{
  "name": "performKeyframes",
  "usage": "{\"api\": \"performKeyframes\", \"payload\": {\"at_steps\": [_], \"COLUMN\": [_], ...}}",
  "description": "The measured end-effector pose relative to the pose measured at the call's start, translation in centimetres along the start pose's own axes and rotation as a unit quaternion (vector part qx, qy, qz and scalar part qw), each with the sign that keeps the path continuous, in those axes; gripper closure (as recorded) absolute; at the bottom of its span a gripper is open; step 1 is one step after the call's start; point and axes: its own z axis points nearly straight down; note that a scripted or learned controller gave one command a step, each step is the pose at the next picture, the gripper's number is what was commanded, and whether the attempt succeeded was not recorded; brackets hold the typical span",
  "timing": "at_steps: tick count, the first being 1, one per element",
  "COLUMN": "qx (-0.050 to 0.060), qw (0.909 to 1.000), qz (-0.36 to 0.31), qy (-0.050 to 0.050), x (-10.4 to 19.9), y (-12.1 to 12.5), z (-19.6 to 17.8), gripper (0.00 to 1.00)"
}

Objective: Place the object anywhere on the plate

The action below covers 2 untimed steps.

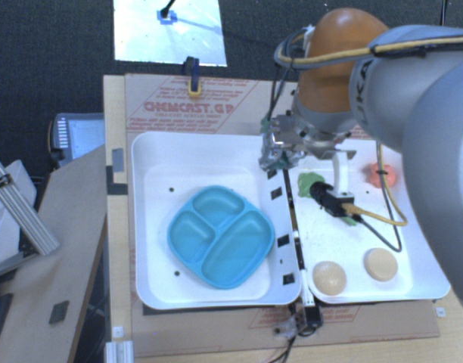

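Observation:
A blue plate (220, 236) with three compartments lies in the left bin (152, 203), tilted toward the front. My gripper (274, 156) hangs above the ridge between the two bins, near their back, up and to the right of the plate. A green object (310, 180) lies in the right bin just right of the gripper, partly behind a black fitting on the arm. Two tan round objects (329, 277) (380, 264) rest at the front of the right bin. A pink-orange object (383, 176) sits farther right, half hidden by the arm. Nothing shows in the gripper.
The big grey arm with its orange band (337, 48) covers the back and right of the right bin (413, 278). A yellow cable (379, 219) loops over that bin. Cardboard lies under both bins, and a yellow clamp (194, 82) stands at the back.

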Motion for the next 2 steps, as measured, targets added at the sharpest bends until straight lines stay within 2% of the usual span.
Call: {"api": "performKeyframes", "payload": {"at_steps": [1,2], "qx": [0.0,0.0], "qw": [1.0,1.0], "qz": [0.001,0.003], "qy": [0.0,-0.001], "x": [4.92,4.6], "y": [0.51,0.52], "z": [0.93,0.89], "gripper": [1.0,0.0]}}
